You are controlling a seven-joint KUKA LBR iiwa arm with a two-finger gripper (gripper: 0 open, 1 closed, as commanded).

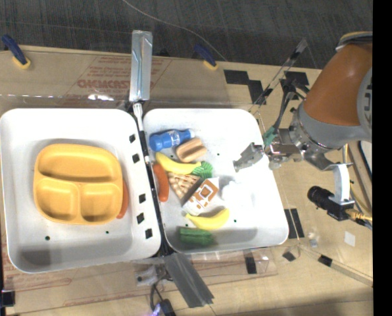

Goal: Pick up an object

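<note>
Overhead, the grey two-finger gripper [247, 158] hung over the right shallow white bin [265, 203], toward its three o'clock side; whether its fingers were spread or closed could not be told. Plastic toy foods, among them a yellow banana [210, 218] and a blue bottle [167, 139], clustered toward nine o'clock of the gripper, apart from it.

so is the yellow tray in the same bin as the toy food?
No, the yellow tray sits in the left bin; the toy food is in the right bin.

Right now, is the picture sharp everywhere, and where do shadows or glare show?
In the camera view, the yellow tray and toy food look fairly sharp; the gripper is a bit soft. Soft shadows lie along the near edges of both white bins. Glare streaks the clear sheet behind them.
</note>
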